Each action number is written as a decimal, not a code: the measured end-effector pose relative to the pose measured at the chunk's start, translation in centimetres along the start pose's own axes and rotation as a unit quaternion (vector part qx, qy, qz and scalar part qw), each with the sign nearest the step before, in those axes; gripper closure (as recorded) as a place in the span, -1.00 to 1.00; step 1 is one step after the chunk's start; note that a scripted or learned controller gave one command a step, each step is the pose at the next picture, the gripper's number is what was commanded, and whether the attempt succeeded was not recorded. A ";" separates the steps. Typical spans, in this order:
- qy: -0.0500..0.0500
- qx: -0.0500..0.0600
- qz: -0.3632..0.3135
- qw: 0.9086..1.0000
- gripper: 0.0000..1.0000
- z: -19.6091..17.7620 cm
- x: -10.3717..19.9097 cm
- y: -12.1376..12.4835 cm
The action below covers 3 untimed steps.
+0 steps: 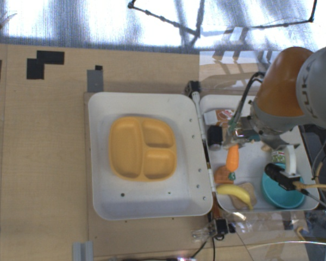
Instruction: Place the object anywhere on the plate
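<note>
You are watching the grey, orange-banded arm [285,91] reaching over the right shallow white bin [256,165]. Its gripper [240,134] is hanging low in that bin's far-left part, just above the top end of the small orange carrot [233,157]. You cannot tell whether it is open or closed, because the wrist is covering it, and nothing is showing as held.

Judging by that closeness, the carrot is the likely object. It is lying on the bin floor, running lengthwise toward the near rim and close to the left wall, and it is not on the plate. The yellow three-compartment plastic plate [143,147] is sitting flat in the middle of the left shallow white bin [152,208]. It is standing apart from every wall, so it is offering a broad target with bare floor all round, and any compartment is serving the task.

The right bin is giving you less room. A rounded orange-brown piece [223,174] is sitting against the carrot's lower tip, a yellow banana [233,191] is lying just below that, and a teal bowl [282,199] is filling the near-right corner. Open floor is showing only on the carrot's right side. The two bin rims are running side by side between the carrot and the plate, so any carry to the left is probably needing a lift clear of both.
</note>
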State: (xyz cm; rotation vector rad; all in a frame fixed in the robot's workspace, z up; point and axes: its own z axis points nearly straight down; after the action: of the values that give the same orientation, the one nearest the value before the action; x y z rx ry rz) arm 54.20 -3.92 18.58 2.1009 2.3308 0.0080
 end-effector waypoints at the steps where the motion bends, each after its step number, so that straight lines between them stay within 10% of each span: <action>1: 0.000 0.001 -0.033 0.999 1.00 -2.3 5.8 3.3; 2: 0.000 0.002 -0.031 1.000 -1.00 -2.2 5.6 3.2; 3: 0.000 -0.001 -0.035 0.999 1.00 -3.3 5.7 3.4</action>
State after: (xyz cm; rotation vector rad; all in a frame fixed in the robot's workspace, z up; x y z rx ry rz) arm 57.01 2.07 21.95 2.0165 2.4023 0.0104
